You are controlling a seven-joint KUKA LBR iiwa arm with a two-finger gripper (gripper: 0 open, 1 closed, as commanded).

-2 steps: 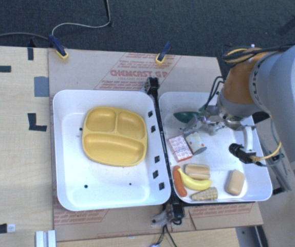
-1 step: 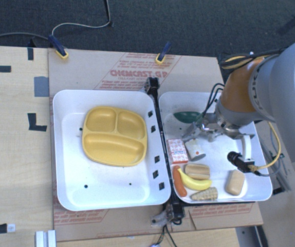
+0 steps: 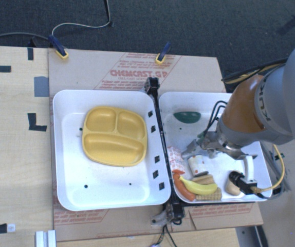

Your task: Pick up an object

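Observation:
My gripper [image 3: 199, 148] hangs low over the middle of the right bin [image 3: 214, 103], at the end of the grey arm with the orange band [image 3: 242, 107]. Just below it lies a small white and brown cylinder [image 3: 196, 164]. A yellow banana [image 3: 200, 186] lies at the bin's front, beside a red-orange stick [image 3: 183, 186] and a tan piece [image 3: 204, 178]. A white packet with red print [image 3: 174, 158] lies along the bin's left wall. Alone at the back of the bin sits a dark green oval thing [image 3: 187, 117]. I see nothing held in the gripper.
The left bin [image 3: 68, 153] holds a yellow divided plate [image 3: 114, 136]. A black divider with clips [image 3: 157, 138] runs between the bins. Both bins rest on a cardboard sheet [image 3: 132, 71] held by yellow clamps [image 3: 60, 50].

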